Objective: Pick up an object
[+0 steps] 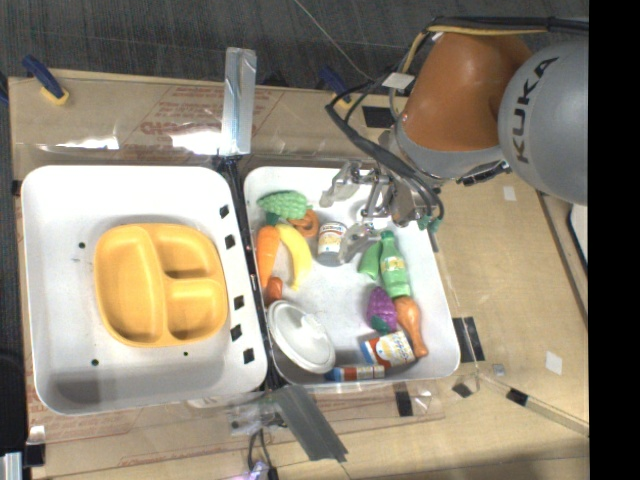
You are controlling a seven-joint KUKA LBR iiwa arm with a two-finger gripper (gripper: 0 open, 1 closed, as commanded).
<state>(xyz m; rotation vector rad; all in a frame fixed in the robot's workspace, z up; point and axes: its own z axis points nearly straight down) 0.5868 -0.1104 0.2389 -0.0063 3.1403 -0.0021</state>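
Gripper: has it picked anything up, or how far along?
Done: the gripper is over the right bin, above the small can and green bottle. In hand: nothing visibly between its fingers. Left: grasp and lift. Yellow tray sits in the left bin.

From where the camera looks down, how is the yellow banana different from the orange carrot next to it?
The banana is yellow and curves in a bend; the carrot is orange and runs nearly straight. The banana looks shorter, while the carrot stretches further down along the bin's left wall. Both are toy foods lying flat, side by side, in the right bin, close to the gripper.
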